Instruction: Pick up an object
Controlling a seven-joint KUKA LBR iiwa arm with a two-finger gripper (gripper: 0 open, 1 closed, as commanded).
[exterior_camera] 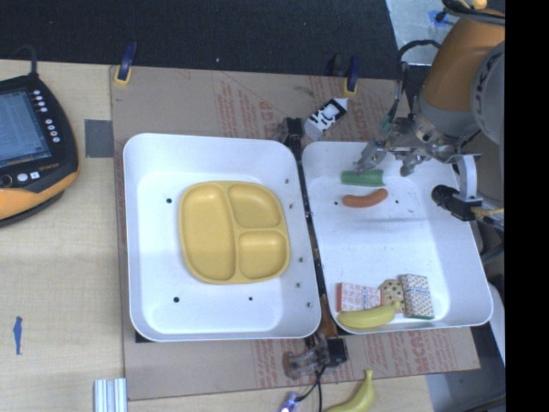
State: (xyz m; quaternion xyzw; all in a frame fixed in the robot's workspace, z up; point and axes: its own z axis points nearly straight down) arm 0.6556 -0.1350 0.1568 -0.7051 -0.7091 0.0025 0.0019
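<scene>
Camera view: gripper (388, 156), fingers spread, just above green block (361, 178) beside sausage (364, 199) in right bin (455, 256)

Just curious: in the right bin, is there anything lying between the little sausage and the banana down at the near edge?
No. In the camera view, bare white bin floor lies between the sausage and the banana. The small boxes sit right beside the banana.

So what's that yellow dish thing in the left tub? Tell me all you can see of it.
The yellow tray looks like a moulded plastic meal plate with rounded corners. It is split into three hollows: one long one along its left side and two smaller ones stacked on the right. It lies flat, right way up and turned slightly askew, near the middle of the left white bin, resting on the bin's floor. Nothing lies in it.
</scene>
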